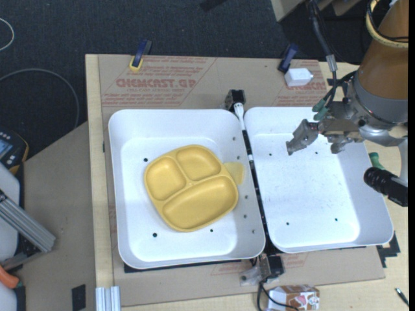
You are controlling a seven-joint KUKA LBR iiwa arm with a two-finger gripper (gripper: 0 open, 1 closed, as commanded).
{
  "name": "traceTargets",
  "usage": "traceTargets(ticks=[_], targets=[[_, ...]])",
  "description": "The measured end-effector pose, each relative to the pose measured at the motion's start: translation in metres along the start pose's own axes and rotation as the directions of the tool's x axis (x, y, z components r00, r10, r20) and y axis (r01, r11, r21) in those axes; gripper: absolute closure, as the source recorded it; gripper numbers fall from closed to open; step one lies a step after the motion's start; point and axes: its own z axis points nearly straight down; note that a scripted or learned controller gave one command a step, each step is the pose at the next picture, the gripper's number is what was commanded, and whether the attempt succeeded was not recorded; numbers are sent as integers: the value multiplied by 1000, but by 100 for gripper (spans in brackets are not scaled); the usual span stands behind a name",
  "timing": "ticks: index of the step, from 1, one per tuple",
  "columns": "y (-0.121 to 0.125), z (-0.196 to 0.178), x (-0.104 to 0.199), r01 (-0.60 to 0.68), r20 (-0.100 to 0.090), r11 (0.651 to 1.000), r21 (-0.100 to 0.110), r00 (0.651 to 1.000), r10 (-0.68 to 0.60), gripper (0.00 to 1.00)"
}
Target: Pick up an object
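The two-finger metal gripper (319,138) hung above the far part of the right-hand shallow white plastic bin (363,229), carried by the grey arm with its orange band (389,37) reaching in from the right. Its two fingers (299,138) stood spread apart with nothing between them, so the hand was released and held no object. The floor of the bin under it showed bare white, marked by small dark specks.

Across the black divider (249,157) where the two bins met, the left-hand shallow white plastic bin (123,173) held the one candidate for picking: a yellow, three-compartment plastic plate (190,186), lying flat near the bin's middle and tilted a little in plan. A small pale yellow tab (235,172) lay just beside its right edge, close to the divider.

Gripper and plate were well apart, in different bins. Judged from this layout, the task stood at its beginning: no grasp had been made and no object lifted. What remained was to carry the gripper across to the left bin, descend, close on the plate, probably at its rim, and raise it.
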Motion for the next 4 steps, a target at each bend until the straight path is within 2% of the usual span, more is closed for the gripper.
traceTargets(ticks=[1,2,3,4], targets=[[-21,-58,42,0,-1,1000,-2,1000,0,0],[-20,-65,40,-5,1,1000,1,1000,5,100],[-13,-130,119,2,-2,1000,-2,1000,-2,100],[-21,-97,106,-9,2,1000,12,1000,9,100]])
